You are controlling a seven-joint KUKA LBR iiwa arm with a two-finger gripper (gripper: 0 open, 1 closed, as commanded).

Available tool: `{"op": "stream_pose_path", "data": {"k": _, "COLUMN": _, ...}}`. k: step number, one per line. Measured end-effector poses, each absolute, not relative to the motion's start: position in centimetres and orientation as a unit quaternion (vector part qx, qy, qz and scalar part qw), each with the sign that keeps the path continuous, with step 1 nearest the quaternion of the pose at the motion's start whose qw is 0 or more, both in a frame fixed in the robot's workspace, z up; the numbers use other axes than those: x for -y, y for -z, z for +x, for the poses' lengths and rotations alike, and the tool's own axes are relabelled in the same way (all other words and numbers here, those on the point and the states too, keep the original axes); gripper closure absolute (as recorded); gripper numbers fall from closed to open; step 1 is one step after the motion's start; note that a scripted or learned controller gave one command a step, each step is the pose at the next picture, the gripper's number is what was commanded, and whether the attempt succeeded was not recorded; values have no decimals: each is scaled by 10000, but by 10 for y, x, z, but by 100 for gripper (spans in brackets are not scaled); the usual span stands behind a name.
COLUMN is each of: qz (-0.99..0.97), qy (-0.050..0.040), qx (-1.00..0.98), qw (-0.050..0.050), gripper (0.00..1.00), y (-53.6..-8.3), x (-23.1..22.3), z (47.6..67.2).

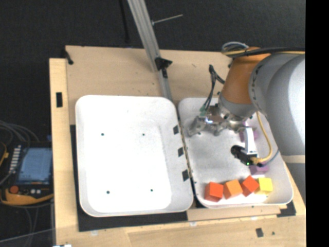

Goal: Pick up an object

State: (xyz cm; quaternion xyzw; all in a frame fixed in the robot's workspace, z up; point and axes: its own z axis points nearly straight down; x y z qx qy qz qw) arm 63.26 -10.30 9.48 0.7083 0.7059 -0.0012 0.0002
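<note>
Gripper (205, 125) hangs over right bin (216, 153), wrist hiding its fingers: can't tell grip state. 4 blocks (237, 188) lie at 6 o'clock, apart.

The shallow white left bin (128, 153) has a bare floor across its whole width, so there is open room to come down anywhere inside its rim. The shallow white right bin (216, 156) is more crowded. The grey arm with its orange band (257, 94) covers the bin's far right part, and the metal gripper assembly (213, 122) hangs low over the far half. A row of four small blocks lies along the near wall: a dark orange block (214, 191), a lighter orange block (233, 188), a red-orange block (250, 184) and a yellow block (265, 183), side by side with almost no gaps. Between that row and the gripper, the bin floor is bare. A slanted grey metal pole (146, 32) crosses above the bench's far side, ending near the gap between the bins.
</note>
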Motion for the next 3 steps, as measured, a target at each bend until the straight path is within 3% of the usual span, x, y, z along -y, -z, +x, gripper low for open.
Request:
{"op": "stream_pose_path", "data": {"k": 1, "qz": 7105, "qy": -12, "qx": -7037, "qw": 27, "gripper": 100, "y": -109, "x": 104, "z": 634}}
{"op": "stream_pose_path", "data": {"k": 3, "qz": 7077, "qy": -21, "qx": -7065, "qw": 36, "gripper": 100, "y": -230, "x": 115, "z": 644}}
